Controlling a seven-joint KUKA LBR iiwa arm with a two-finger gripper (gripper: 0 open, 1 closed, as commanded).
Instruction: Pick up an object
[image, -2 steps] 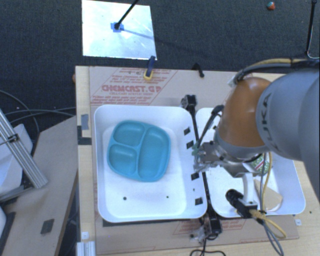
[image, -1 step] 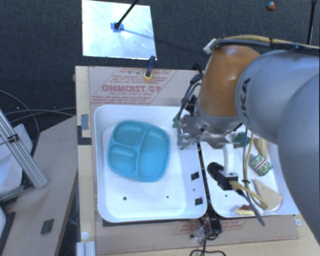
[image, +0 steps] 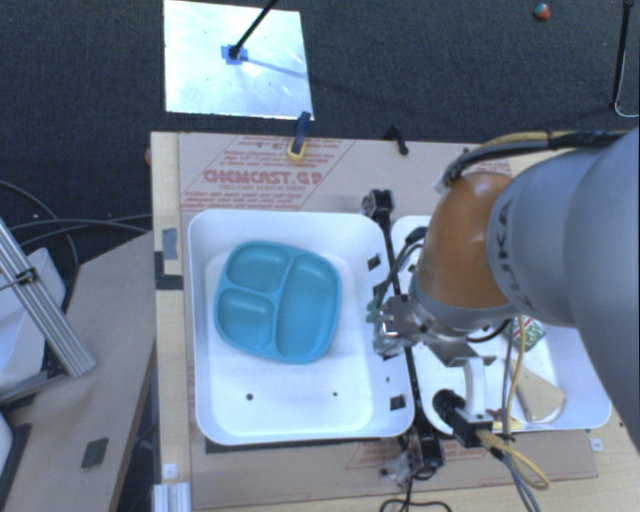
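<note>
A teal divided plate (image: 277, 301) lies flat in the left white bin (image: 290, 415), towards its upper left. My gripper (image: 393, 333) hangs over the wall between the two bins, at the left side of the right bin (image: 590, 405), and the bulky grey and orange arm hides most of it. It is to the right of the plate and apart from it. In the right bin a tan wedge-shaped thing (image: 541, 400) lies near the front right, and a small green and white thing (image: 528, 334) peeks out beside the arm.
Both bins rest on a cardboard sheet (image: 270, 170) with red print. A shiny metal sheet (image: 235, 60) lies behind the bench. A grey metal rail (image: 40, 310) slants at the far left. The arm covers most of the right bin.
</note>
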